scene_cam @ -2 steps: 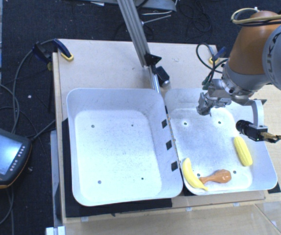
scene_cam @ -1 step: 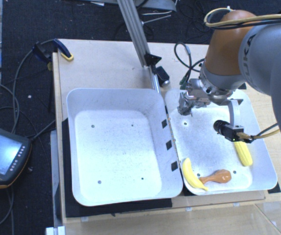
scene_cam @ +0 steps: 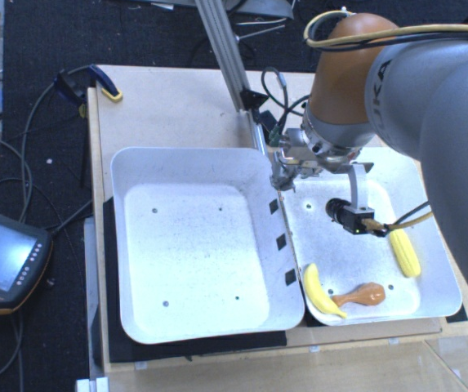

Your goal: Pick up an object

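Camera view has the hand (scene_cam: 287, 176) at the far-left corner of the right bin (scene_cam: 356, 256), can't tell if it's spread or closed. Banana (scene_cam: 318, 292) lies at the near edge; looks light, probably slick plastic, so I'd grab mid-curve.

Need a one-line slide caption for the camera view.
Gripper poised over the inner edge of the right bin; banana, brown drumstick and corn cob lie toward its front.
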You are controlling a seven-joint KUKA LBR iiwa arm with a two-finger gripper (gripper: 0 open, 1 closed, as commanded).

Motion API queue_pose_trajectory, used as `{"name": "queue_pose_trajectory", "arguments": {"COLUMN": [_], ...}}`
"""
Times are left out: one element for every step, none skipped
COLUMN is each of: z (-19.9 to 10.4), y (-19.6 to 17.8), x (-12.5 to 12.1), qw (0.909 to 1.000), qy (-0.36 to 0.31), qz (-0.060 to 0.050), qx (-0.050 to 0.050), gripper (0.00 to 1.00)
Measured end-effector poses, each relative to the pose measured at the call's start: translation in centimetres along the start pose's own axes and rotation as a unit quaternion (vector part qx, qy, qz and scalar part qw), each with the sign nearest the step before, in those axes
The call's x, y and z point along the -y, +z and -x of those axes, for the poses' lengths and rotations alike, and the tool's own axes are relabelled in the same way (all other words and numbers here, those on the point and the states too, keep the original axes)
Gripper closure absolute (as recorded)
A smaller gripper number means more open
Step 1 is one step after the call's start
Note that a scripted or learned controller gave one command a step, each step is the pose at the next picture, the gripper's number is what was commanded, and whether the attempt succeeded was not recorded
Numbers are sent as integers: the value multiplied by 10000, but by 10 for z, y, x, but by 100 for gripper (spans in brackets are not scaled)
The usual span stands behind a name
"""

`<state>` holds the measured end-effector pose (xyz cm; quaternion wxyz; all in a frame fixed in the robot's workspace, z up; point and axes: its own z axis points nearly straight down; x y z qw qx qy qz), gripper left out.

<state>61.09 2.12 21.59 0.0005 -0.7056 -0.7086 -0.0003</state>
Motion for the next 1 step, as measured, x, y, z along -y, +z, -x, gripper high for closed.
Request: {"name": "queue_pose_trajectory", "arguments": {"z": [-44], "y": [-18], "x": [-1], "qw": [10000], "qy": [1], "qz": [6], "qx": [-1], "gripper": [100]}}
